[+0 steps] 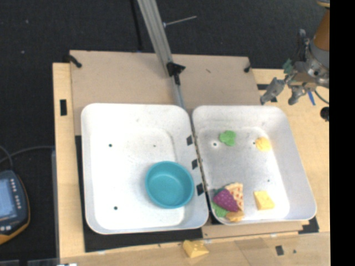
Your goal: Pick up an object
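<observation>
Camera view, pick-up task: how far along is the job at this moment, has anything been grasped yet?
Nothing looks done. The gripper hangs with open fingers and nothing between them, above the right bin's far right corner. In that bin lie a green piece, two yellow pieces and a purple and orange cluster; the blue bowl sits in the left bin. Reaching, grasping and lifting are all left.
</observation>
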{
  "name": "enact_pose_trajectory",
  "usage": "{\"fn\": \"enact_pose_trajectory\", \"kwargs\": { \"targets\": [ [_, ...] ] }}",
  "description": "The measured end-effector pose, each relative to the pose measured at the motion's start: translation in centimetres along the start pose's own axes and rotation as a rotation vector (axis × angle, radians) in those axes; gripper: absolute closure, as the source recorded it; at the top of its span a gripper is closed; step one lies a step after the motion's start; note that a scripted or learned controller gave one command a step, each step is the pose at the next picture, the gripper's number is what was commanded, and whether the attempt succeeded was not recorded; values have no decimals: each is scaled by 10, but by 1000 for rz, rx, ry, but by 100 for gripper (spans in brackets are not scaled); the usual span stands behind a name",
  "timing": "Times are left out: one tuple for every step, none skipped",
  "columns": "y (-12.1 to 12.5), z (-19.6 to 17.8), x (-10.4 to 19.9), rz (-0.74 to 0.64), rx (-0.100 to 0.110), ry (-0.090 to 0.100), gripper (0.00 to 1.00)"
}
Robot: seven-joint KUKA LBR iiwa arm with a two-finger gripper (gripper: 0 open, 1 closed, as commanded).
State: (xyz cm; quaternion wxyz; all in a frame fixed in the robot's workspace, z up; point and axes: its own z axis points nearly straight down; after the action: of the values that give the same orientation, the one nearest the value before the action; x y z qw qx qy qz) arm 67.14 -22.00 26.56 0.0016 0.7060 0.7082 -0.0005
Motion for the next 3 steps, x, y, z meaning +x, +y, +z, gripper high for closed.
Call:
{"fn": "enact_pose_trajectory", "kwargs": {
  "targets": [
    [0,0,0,-1,1,-1,0],
    [6,45,1,-1,4,1,0],
    [8,107,0,-3,6,2,0]
  ]
}}
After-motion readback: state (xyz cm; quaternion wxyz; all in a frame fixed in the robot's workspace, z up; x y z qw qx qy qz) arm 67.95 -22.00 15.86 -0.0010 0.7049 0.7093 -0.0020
